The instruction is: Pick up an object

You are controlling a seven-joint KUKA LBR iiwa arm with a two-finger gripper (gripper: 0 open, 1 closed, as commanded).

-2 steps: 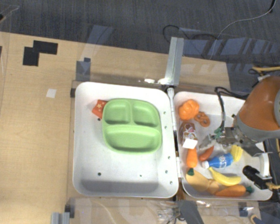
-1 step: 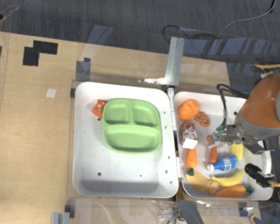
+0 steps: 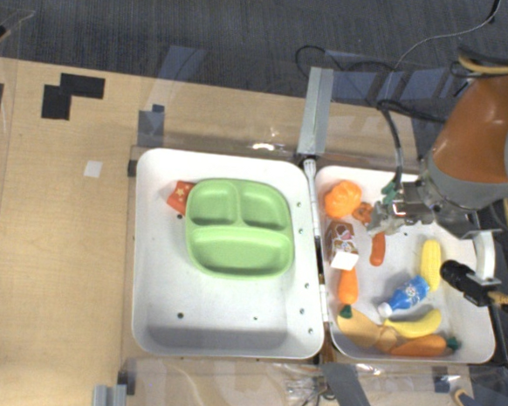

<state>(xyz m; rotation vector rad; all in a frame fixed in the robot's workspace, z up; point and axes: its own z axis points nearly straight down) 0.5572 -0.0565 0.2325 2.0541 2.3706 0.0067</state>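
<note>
The tool (image 3: 392, 209) was poised low over the right bin (image 3: 479, 347), just above a small red sausage (image 3: 378, 249); whether it was spread or closed could not be told. In such crowding, the neighbouring orange fruit (image 3: 343, 198) might be nudged and the grasp spoiled.

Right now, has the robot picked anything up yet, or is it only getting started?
Nothing looks lifted yet. The pincer hovers low over the right bin, near the small orange pumpkin and red sausage, which lie in the bin. Grabbing and lifting one item is left.
</note>
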